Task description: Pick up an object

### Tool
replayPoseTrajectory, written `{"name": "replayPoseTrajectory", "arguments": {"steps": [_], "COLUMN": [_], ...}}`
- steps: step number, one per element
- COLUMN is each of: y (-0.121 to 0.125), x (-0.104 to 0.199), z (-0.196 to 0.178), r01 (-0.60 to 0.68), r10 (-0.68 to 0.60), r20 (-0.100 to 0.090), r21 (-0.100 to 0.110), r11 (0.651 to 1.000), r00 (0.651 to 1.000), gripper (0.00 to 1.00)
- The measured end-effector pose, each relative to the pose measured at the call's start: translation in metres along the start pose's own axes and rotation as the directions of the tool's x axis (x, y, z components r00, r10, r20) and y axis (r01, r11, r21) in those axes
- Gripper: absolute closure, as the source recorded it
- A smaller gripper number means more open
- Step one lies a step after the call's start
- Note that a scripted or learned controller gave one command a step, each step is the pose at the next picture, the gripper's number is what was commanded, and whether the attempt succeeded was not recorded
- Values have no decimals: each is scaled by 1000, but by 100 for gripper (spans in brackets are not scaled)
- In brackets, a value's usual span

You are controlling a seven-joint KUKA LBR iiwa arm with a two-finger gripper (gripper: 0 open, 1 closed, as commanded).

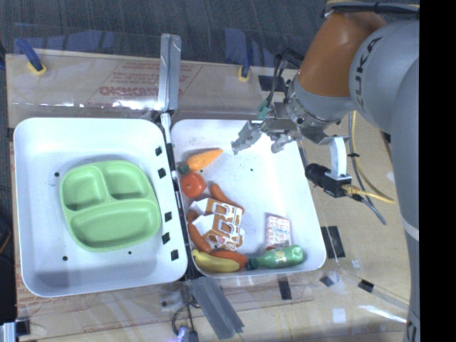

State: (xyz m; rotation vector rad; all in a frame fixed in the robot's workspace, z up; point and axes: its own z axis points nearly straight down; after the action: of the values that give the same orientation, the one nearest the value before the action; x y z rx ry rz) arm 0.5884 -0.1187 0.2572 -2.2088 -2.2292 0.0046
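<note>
Hovering over the right white bin (303,191), the two-finger gripper (261,140) has jaws spread, empty; next, I judge, descending onto the orange plastic carrot (201,159).

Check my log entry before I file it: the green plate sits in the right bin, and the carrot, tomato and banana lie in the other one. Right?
Not quite. The camera view shows the green plate in the left bin. The carrot, tomato and banana do lie in the other one, the right bin.
</note>
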Motion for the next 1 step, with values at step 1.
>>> {"name": "replayPoseTrajectory", "arguments": {"steps": [1], "y": [50], "x": [43], "z": [66], "r01": [-5], "r10": [5], "r20": [1], "r21": [0], "r11": [1000], "r00": [1000], "gripper": [0]}}
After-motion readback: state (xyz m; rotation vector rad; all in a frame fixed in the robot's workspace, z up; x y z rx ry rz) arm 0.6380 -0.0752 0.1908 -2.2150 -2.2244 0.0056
